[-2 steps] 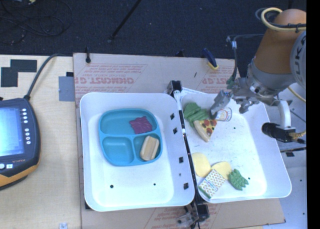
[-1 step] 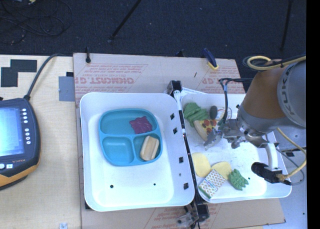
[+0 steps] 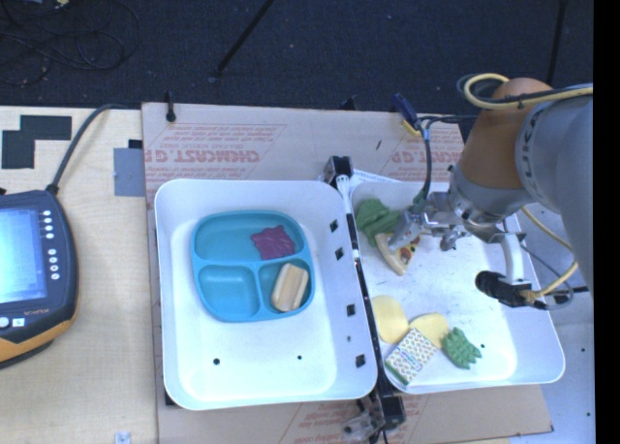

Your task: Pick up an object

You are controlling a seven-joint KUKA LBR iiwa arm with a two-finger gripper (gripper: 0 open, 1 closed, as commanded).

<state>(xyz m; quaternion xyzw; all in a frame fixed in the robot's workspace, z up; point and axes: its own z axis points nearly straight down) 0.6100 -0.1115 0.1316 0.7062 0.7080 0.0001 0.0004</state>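
Crowding jaws (image 3: 415,234): pizza slice (image 3: 396,252), green toy (image 3: 374,216).

The middle of the right bin (image 3: 542,360) is left bare, and room is found there between 2 groups of things. The upper left corner is crowded by a green leafy toy (image 3: 374,216) and a pizza slice (image 3: 395,252), with the gripper (image 3: 415,230) set just beside them. The lower left is blocked by a yellow round piece (image 3: 388,317), a checkered packet (image 3: 411,354) and a green lump (image 3: 462,347). In the left bin (image 3: 194,374), the blue tray (image 3: 225,289) takes the centre; open floor is left below it.
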